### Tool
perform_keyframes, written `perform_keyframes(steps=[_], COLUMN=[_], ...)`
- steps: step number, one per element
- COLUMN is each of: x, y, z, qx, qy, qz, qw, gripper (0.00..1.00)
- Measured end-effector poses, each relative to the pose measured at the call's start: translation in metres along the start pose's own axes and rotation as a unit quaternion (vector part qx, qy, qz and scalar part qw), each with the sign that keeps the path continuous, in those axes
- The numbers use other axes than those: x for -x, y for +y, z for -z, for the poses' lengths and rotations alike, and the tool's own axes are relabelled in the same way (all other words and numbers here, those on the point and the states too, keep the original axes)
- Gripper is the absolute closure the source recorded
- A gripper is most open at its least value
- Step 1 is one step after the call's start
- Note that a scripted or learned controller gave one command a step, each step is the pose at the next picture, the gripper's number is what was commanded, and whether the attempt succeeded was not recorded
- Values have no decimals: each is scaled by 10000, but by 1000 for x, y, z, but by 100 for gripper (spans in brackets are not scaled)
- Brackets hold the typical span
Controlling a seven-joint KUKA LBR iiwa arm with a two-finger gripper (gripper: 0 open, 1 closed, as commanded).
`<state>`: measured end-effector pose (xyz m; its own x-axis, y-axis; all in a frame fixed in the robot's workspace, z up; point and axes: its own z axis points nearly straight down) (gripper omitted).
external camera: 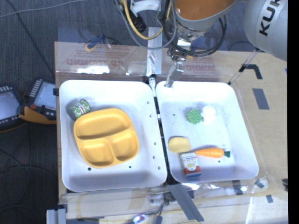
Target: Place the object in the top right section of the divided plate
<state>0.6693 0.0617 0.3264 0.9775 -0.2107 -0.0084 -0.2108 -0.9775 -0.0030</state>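
A yellow divided plate [106, 136] lies in the left bin [70, 171], with nothing in its sections. The right bin [243, 139] holds a green ball [195, 116], a white ball [208, 112], a pale yellow lump [179, 144], an orange carrot [210, 153] and a small red and white carton [190, 164]. My gripper [172, 76] hangs over the far left corner of the right bin, above and apart from all these objects, with nothing seen between its thin fingers.
A green and white can [80, 108] lies in the left bin, touching the plate's far left rim. A central ridge [159, 125] divides the two bins. Cables and a black device [28, 104] sit off the bench to the left.
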Motion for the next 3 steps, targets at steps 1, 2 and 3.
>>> perform_keyframes(steps=[1,2,3], x=[0,0,18], y=[0,0,-3], z=[0,0,81], qx=[0,0,-14], qy=[0,0,9], qz=[0,0,47], qw=[10000,10000,10000], gripper=[0,0,0])
